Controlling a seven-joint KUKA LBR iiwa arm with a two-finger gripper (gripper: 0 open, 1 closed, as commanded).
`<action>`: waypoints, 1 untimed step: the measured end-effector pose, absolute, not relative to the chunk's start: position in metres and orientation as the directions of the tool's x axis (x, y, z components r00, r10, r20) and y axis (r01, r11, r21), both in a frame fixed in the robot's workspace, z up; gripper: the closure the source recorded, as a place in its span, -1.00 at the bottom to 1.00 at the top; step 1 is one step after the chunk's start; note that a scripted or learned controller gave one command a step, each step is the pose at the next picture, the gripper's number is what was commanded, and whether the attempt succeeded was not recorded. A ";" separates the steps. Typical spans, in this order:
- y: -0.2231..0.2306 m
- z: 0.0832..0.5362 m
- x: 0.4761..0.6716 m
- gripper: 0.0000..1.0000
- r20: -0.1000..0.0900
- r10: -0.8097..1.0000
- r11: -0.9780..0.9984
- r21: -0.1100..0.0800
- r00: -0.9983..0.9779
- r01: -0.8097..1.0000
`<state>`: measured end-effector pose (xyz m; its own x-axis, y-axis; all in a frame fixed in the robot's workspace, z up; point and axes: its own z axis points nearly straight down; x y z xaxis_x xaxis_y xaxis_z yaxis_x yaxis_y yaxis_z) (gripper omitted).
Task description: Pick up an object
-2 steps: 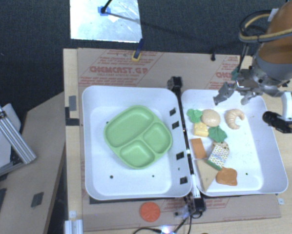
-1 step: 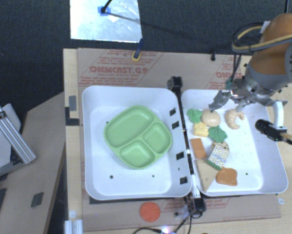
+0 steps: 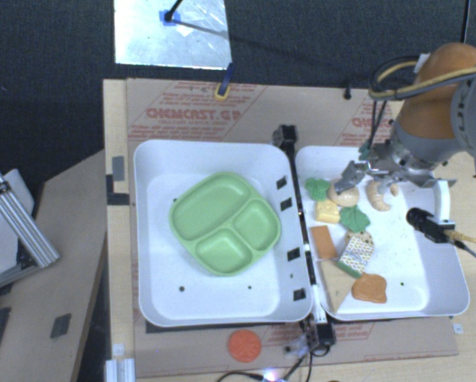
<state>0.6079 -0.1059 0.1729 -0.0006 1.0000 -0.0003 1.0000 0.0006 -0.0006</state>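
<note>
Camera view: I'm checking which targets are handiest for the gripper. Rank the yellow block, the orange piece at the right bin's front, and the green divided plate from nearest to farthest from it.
From the gripper:
1. Yellow block, right bin, just in front of it.
2. Orange piece, right bin's front.
3. Green divided plate, left bin.

A grey arm [image 3: 449,94] with an orange band reaches in from the right over the right bin [image 3: 445,289]; its end effector [image 3: 351,180] hangs low above a heap of toy food, just over a pale round piece [image 3: 347,196]; nearby lie a yellow block [image 3: 327,212], green leafy pieces [image 3: 317,188], a croissant-shaped piece [image 3: 379,195], an orange slab [image 3: 323,242], a patterned packet [image 3: 356,252] and an orange cookie-like piece [image 3: 369,289]; the left bin [image 3: 154,293] holds a green divided plate [image 3: 224,223]; an orange disc [image 3: 244,344] sits on the bench [image 3: 71,213] in front.
</note>
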 end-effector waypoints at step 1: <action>-0.097 0.125 0.611 -1.00 0.000 1.000 0.004 -0.002 -0.004 1.000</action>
